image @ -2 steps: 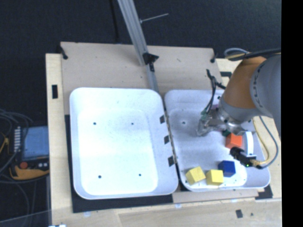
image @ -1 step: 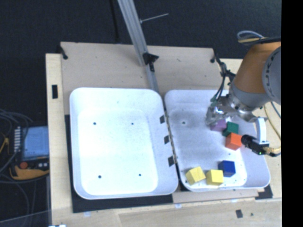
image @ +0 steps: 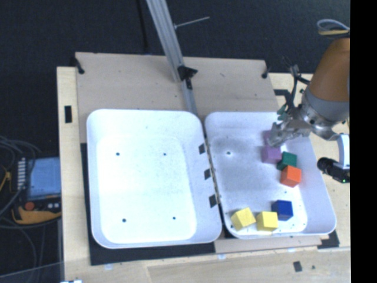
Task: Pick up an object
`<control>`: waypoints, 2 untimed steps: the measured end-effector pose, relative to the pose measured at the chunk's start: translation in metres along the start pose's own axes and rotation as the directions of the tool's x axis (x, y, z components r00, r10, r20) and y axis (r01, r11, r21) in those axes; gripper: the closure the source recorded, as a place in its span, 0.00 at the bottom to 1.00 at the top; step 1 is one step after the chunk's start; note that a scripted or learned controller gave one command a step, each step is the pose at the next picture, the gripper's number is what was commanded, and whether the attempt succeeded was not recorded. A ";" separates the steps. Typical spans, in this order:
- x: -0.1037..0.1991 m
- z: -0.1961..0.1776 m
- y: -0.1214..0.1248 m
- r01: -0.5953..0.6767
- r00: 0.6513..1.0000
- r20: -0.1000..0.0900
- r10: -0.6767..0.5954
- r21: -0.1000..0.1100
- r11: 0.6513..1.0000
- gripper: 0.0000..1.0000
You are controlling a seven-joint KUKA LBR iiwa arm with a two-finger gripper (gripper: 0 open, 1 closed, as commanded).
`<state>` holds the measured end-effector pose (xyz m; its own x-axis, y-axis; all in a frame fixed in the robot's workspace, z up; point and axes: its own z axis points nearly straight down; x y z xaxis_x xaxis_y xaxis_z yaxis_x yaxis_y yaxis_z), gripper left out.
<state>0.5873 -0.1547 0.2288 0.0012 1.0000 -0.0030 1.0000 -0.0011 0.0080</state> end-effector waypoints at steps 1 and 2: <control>-0.001 -0.004 0.001 0.004 1.000 -0.002 -0.004 0.006 1.000 1.00; 0.051 0.004 -0.004 0.007 1.000 -0.004 -0.007 0.008 1.000 1.00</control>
<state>0.5838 -0.1035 0.2241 -0.0062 1.0000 0.0010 1.0000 0.0062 0.0001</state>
